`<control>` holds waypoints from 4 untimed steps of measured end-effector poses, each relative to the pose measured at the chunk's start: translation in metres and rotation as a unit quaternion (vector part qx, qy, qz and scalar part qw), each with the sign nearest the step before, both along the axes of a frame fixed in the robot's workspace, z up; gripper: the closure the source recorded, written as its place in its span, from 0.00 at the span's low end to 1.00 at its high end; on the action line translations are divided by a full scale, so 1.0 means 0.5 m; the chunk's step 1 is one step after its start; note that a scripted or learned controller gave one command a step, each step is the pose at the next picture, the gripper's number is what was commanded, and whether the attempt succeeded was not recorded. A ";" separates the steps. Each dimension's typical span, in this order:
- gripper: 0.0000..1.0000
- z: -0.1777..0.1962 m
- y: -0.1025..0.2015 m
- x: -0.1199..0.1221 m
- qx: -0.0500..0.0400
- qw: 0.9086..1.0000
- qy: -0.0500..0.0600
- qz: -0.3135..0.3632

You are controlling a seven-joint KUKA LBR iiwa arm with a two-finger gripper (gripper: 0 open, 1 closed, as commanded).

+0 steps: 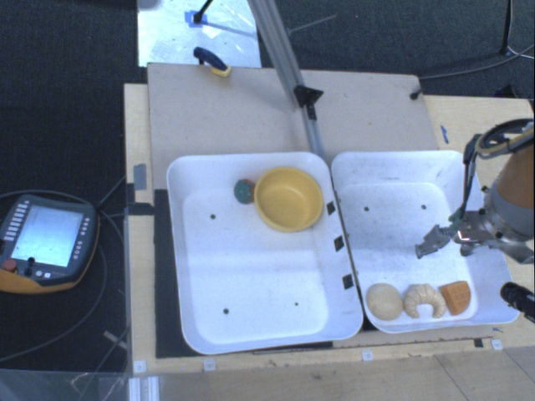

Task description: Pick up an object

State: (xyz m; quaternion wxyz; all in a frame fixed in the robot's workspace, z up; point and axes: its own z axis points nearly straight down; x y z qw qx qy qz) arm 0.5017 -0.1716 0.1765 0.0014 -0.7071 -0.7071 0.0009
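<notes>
Reaches in from the right edge of the view as one grey arm (512, 192) with an orange band above the wrist and black cables looped over the top. Ends in a gripper (434, 244) that points to the left and a little down. Too small and blurred at the tip to judge more.

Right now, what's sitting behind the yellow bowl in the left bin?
A small dark teal object touches the yellow bowl at its left rim. The bowl's inside looks bare; anything under it is hidden.
</notes>
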 end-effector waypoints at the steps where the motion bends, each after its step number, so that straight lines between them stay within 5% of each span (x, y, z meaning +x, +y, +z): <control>1: 0.00 -0.123 0.009 -0.006 0.000 1.000 0.001 0.000; 2: 1.00 -0.096 0.008 -0.003 -0.001 1.000 -0.003 0.000; 4: 1.00 0.098 0.040 0.002 -0.001 1.000 -0.004 0.001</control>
